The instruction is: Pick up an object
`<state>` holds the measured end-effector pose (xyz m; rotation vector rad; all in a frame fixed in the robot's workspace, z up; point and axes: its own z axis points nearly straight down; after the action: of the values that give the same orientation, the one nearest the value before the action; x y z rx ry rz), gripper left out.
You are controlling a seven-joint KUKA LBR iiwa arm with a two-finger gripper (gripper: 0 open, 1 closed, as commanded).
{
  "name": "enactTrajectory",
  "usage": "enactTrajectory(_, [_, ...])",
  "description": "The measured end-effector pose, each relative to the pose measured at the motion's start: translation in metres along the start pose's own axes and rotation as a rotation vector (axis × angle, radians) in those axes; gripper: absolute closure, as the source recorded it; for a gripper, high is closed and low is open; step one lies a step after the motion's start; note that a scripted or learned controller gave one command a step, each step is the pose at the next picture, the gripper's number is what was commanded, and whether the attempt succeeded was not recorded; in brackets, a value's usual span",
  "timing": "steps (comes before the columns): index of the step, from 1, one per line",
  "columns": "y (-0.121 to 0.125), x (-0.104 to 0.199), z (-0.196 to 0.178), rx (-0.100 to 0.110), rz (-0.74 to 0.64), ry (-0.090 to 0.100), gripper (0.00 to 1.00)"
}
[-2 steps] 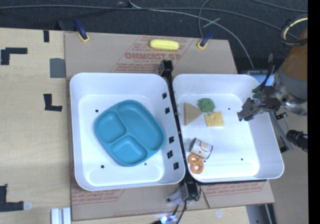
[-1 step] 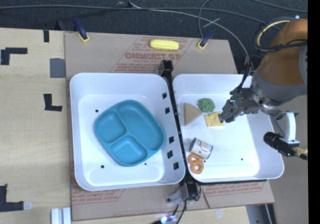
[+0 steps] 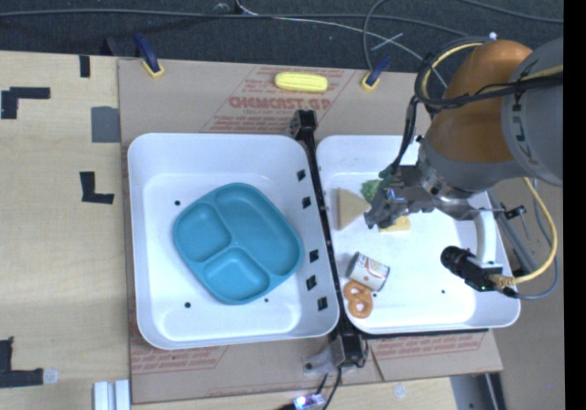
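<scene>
Bench [image 3: 55,243] of pale wood, carrying 1 cardboard sheet [image 3: 238,102] with red print and 2 shallow white bins side by side.

Left bin [image 3: 146,161]: 1 blue plate [image 3: 236,242] with 3 compartments, lying flat near the middle, tilted at an angle to the bin walls.

Right bin [image 3: 458,307]: 4 small items. 1 tan wedge [image 3: 348,209] near the divider between the bins. 1 green piece [image 3: 371,188] just beside the wedge, partly under the gripper. 1 small can [image 3: 370,271] with a white and orange label, lying on its side toward the near edge. 1 brown pretzel [image 3: 357,300] just beside the can, close to the near wall. A yellow scrap [image 3: 396,225] shows under the gripper.

Arm [image 3: 476,115]: grey with orange band, reaching in from the right over the right bin. Gripper [image 3: 389,207] low over the far-left part of that bin, above the green piece and the yellow scrap; whether it is spread or closed cannot be told.

Off the bins: 1 yellow banana [image 3: 300,82] on the cardboard beyond the far walls, and 2 blue clamps [image 3: 149,59] at the cardboard's far edge.
</scene>
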<state>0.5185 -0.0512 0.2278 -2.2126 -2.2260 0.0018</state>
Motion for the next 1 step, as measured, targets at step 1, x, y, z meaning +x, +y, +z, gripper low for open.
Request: enactTrajectory(1, [0.0009,0.0553,-0.0084,-0.002,-0.001,-0.001,1.0])
